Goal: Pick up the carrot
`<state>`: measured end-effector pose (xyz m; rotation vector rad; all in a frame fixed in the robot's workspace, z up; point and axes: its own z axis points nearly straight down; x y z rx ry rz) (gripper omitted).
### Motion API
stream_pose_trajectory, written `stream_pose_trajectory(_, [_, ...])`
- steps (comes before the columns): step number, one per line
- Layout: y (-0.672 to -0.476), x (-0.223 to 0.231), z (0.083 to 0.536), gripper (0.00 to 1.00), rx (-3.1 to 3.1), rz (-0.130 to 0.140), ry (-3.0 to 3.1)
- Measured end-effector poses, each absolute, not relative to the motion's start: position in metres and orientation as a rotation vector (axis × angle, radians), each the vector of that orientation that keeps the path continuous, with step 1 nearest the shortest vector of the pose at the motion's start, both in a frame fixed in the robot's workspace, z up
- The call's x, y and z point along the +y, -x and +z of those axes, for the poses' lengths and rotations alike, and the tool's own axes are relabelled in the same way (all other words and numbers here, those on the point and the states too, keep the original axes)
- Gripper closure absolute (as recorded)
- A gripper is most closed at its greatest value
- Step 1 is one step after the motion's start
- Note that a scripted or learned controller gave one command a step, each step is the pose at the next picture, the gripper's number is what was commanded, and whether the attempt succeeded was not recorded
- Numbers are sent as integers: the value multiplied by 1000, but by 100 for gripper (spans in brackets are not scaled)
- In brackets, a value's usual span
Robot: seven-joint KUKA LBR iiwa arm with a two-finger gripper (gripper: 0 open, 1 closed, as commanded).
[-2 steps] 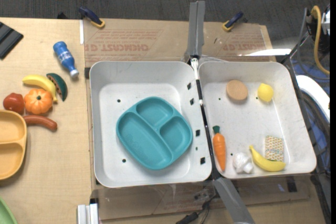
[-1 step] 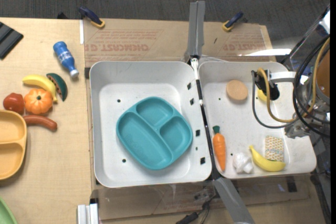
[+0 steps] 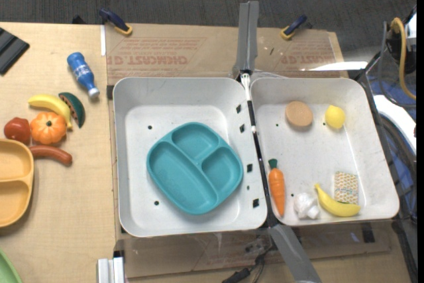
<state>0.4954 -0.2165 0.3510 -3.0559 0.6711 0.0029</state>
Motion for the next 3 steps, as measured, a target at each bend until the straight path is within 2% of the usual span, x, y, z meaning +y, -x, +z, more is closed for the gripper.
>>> stream_pose_trajectory(1, [-497, -154, 218, 100, 316, 15, 3116])
stream_pose_trajectory(2, [-486, -180, 277, 100, 351, 3, 3109])
stream_pose_trajectory(3, [-499, -140, 204, 100, 350, 16, 3113])
